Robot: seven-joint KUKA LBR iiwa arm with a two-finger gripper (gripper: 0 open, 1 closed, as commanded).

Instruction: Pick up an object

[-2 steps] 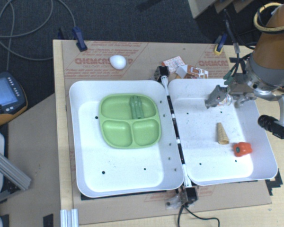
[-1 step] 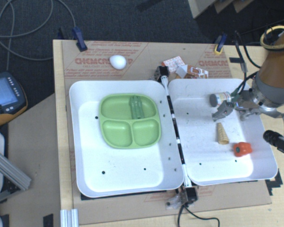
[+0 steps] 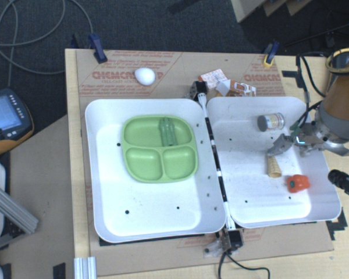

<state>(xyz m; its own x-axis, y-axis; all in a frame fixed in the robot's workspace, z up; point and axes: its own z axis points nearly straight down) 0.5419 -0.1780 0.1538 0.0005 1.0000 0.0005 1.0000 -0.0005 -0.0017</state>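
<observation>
**Hand low over the cork in the right bin**

The hand [image 3: 279,148] hangs in the right bin [image 3: 244,208], just above a cork-like stub [image 3: 273,167]; whether it is released or clenched I cannot tell. A small jar [image 3: 271,121] and a red-orange pepper toy [image 3: 298,183] lie nearby. Best to centre over the stub, descend straight, and close across its narrow width.

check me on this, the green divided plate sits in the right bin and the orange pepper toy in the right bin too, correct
Not quite: the camera view shows the green divided plate in the left bin. The orange pepper toy is indeed in the right bin.
</observation>
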